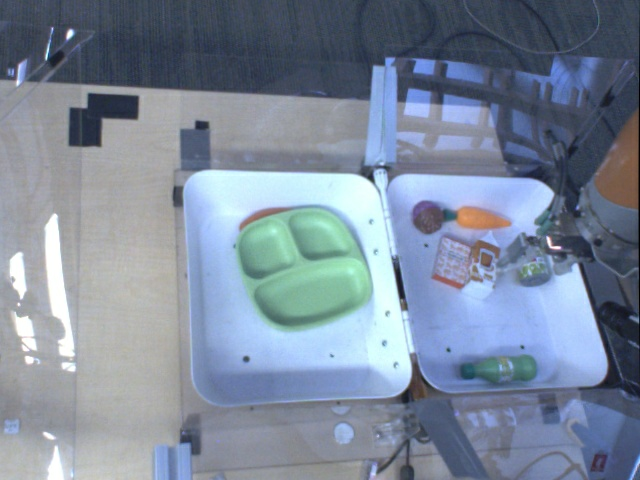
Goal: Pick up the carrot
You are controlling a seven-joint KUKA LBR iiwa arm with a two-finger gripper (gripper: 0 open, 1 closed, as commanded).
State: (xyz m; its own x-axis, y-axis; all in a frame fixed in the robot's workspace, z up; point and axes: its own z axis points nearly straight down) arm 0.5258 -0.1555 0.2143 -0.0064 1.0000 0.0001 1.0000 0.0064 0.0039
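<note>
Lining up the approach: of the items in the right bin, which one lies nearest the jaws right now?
The small silvery-green object at the bin's right side, just beside the gripper. The carrot, purple ball, snack packet and green bottle all lie farther off.

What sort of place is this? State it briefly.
Probably a robotics lab test bench: two shallow white bins side by side on a pale wooden bench, loose black cables on the floor, and a clear plastic guard panel behind.

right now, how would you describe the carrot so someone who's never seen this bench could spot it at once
Start at the right bin of the two white ones. Along its far side lies the carrot, an orange taper with a green tip, resting beside a small dark purple ball. It is the only plain orange thing there; the printed card below it is flat, and the bottle at the near side is green.
</note>
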